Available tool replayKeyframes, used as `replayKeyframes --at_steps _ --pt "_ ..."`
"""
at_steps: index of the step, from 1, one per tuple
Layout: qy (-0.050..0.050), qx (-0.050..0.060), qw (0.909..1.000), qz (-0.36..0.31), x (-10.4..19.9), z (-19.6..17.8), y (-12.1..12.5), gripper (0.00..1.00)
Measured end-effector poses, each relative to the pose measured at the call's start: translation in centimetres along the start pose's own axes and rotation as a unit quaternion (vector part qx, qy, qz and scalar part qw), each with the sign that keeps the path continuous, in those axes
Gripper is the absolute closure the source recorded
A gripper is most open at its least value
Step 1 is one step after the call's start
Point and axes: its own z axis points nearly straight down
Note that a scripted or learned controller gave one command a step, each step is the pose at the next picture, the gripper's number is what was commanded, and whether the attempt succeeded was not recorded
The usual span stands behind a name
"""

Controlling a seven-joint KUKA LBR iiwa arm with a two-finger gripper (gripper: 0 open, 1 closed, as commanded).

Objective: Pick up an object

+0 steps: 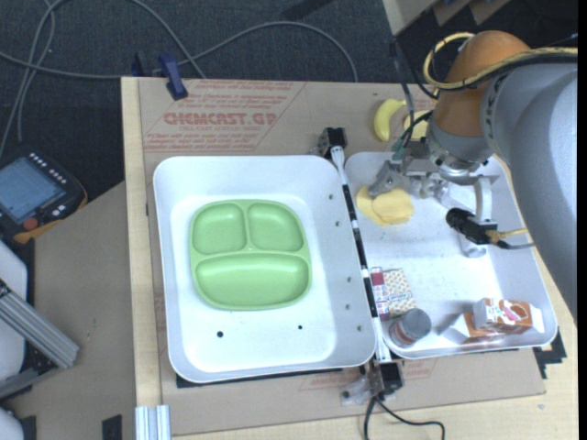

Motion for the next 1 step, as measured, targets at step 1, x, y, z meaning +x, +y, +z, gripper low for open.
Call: replayKeyframes --at_steps 1 --pt "0.000 0.001 1.0000 0.000 0.61 -0.01 -0.01 0.00"
